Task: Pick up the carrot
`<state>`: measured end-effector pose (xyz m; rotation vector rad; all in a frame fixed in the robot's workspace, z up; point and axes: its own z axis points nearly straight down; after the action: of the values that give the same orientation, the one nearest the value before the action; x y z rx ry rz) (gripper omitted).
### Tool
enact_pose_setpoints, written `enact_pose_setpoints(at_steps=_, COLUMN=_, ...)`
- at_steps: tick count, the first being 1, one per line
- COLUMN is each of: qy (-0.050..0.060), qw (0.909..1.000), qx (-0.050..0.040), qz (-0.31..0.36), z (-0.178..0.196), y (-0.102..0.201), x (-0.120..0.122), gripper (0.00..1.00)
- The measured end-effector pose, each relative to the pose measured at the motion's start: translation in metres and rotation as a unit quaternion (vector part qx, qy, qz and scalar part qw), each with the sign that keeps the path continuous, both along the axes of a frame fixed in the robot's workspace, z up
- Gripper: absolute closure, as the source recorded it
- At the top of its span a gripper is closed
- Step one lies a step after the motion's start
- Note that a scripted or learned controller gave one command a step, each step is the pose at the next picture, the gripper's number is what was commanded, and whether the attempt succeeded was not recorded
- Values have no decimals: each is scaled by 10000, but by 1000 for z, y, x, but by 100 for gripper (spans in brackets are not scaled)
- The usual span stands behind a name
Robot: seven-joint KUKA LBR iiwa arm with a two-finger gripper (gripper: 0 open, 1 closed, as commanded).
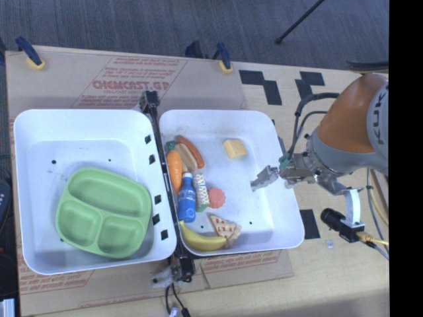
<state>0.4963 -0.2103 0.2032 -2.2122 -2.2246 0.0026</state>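
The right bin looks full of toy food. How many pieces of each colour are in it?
Orange: 1, the carrot
Yellow: 2, the banana and the cheese block
Blue: 1, the bottle
Red or pink: 2, the hot dog and the round slice
Tan: 1, the pizza wedge
Total: 7

Glossy white plastic bins (39, 127) sit on matt printed cardboard (132, 78).

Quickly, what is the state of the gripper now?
Gripper: holding nothing; whether it is open or closed cannot be told. The carrot lies apart in the bin.
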Motion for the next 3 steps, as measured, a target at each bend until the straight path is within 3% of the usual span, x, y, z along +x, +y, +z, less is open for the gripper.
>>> enact_pose_setpoints(at_steps=1, qy=-2, qw=9996, qx=-5, qz=-269, z=-25, y=19, x=61, gripper=0)
enact_pose_setpoints(at_steps=2, qy=-1, qw=9999, qx=-5, qz=-120, z=-113, y=12, x=115, gripper=0)
enact_pose_setpoints(at_steps=3, qy=0, qw=10000, qx=-4, qz=-94, z=-102, y=12, x=116, gripper=100)
